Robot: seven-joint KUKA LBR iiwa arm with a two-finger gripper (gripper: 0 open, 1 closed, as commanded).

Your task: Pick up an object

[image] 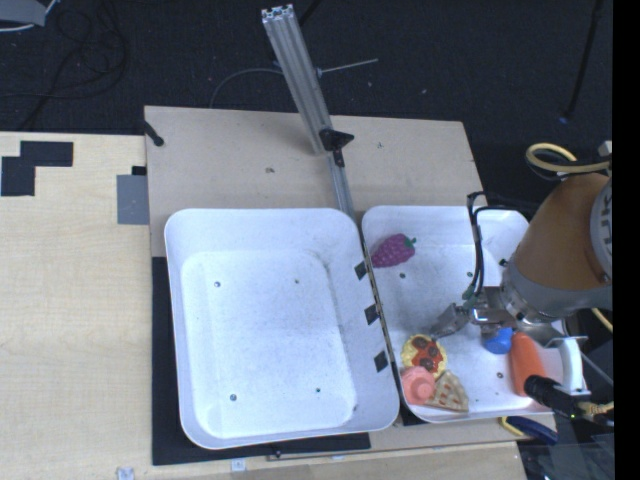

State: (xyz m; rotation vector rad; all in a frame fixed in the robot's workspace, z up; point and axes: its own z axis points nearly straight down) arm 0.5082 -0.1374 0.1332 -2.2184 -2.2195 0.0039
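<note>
1. Left bin [262, 230]: white, shallow, lower centre of frame; small dark specks on its floor.
2. Board [240, 158]: tan, lies under the bins, spans centre of frame.
3. Metal rail [298, 76]: grey, runs at a slant from top centre down to a black bracket [335, 140] on the board.
4. Pale wooden surface [70, 308]: left side of frame, with black and grey patches at upper left.
5. Dark floor [440, 38]: across the top, cables trailing at upper left.
</note>
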